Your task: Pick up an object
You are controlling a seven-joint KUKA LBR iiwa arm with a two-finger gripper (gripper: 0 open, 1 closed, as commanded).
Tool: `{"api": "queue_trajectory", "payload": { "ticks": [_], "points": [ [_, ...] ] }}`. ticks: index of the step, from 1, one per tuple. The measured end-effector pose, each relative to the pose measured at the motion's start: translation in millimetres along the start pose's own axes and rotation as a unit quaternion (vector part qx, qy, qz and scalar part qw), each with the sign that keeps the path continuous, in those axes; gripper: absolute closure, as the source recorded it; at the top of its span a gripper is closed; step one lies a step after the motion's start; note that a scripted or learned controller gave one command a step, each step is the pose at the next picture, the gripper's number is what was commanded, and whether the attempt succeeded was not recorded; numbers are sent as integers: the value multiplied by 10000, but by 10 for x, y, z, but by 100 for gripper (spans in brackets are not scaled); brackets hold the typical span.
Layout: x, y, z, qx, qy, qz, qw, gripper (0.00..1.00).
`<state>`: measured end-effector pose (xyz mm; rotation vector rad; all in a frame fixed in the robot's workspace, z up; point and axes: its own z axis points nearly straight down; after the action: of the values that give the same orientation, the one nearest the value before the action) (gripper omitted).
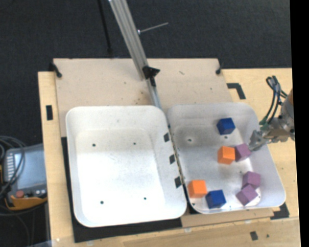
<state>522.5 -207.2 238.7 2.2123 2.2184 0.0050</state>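
Note:
The right bin (195, 118) holds several small cubes. A blue cube (225, 125) lies near its back. An orange cube (226, 154) and a purple cube (242, 151) sit side by side, touching, in the middle right. Near the front are another orange cube (198, 187), a blue cube (215, 198) and two purple cubes (251, 179) (247, 194). My gripper (256, 140) comes in from the right edge, low over the bin's right side. Its tip is just right of and above the middle purple cube. Nothing shows held in it.
The left bin (118, 111) stands beside the right one on the wooden bench (137, 75). A slanted aluminium pole (133, 39) rises from the bench behind the bins. Cables and a control pendant (21, 175) lie off the bench at the left.

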Motion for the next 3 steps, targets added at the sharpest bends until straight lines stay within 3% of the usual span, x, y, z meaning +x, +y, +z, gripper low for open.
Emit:
{"api": "queue_trajectory", "payload": {
  "ticks": [1,3],
  "points": [
    [-14,14,-282,17,9,-6,10000,100],
    [1051,236,-28,44,21,-18,10000,100]
  ]
}}
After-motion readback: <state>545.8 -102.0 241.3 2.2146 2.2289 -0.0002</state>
